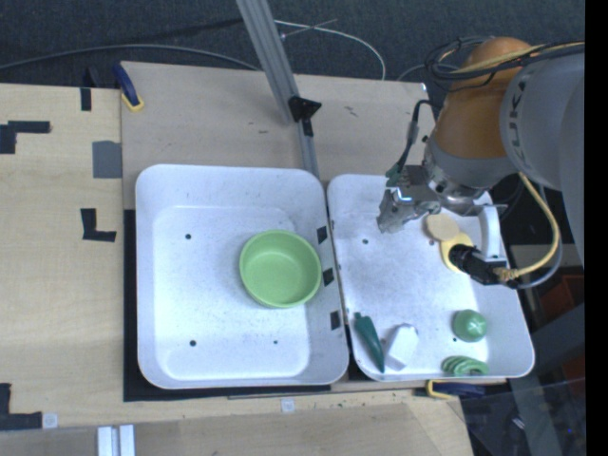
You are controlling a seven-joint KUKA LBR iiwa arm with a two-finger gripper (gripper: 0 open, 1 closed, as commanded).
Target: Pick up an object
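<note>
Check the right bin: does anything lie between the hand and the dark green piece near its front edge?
No. In the camera view, bare white bin floor separates the hand from the dark green piece.

I see grey cables [323, 36] looping over the dark floor beyond the wooden bench [57, 283], and a slanted metal pole [271, 50] rising from its far side

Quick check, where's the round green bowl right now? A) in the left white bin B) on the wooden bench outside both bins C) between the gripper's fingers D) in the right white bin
A: the round green bowl sits on the floor of the left white bin, well apart from the gripper, which hangs over the right white bin.
</note>
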